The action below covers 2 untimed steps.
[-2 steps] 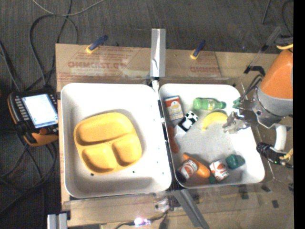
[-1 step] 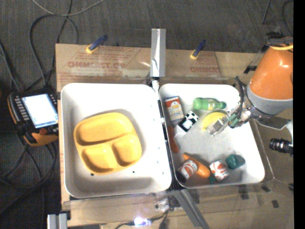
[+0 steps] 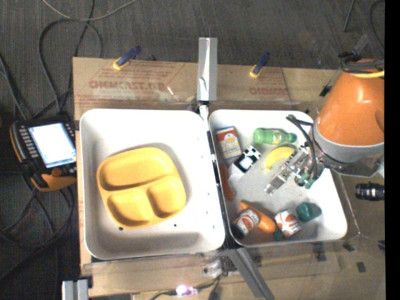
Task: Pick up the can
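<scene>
A small red-and-white can [image 3: 287, 224] lies near the front edge of the right bin [image 3: 330, 230]. A second can-like item with a red and orange label [image 3: 248, 222] lies to its left, and a taller orange-labelled can [image 3: 228, 143] sits at the bin's back left. My gripper [image 3: 279, 180] hangs over the middle of the right bin, just in front of a yellow banana [image 3: 279, 157] and well behind the front cans. It holds nothing that I can see.
The right bin also holds a green bottle [image 3: 273, 135], a black-and-white cube [image 3: 249, 158], an orange carrot-shaped piece [image 3: 261, 218] and a dark green object [image 3: 308, 212]. A yellow divided tray [image 3: 142, 185] lies in the left bin [image 3: 94, 142]. The arm's orange band [image 3: 350, 108] overhangs the right bin's edge.
</scene>
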Each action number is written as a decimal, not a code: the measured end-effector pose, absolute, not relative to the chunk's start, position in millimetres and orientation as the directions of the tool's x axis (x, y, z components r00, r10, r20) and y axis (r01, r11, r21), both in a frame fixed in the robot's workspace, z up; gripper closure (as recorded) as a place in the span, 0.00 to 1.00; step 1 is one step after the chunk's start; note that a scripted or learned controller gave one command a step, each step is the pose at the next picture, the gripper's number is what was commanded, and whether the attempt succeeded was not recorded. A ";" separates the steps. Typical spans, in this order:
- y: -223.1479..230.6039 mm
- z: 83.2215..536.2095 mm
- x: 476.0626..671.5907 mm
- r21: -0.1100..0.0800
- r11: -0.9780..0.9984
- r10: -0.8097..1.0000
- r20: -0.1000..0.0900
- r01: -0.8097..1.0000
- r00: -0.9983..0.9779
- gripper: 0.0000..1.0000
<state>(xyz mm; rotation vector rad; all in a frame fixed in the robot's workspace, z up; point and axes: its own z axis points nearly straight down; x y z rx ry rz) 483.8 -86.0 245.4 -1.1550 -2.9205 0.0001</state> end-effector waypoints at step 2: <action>-108.9 266.8 492.2 -0.001 0.785 0.620 -0.001 0.620 -0.785 1.00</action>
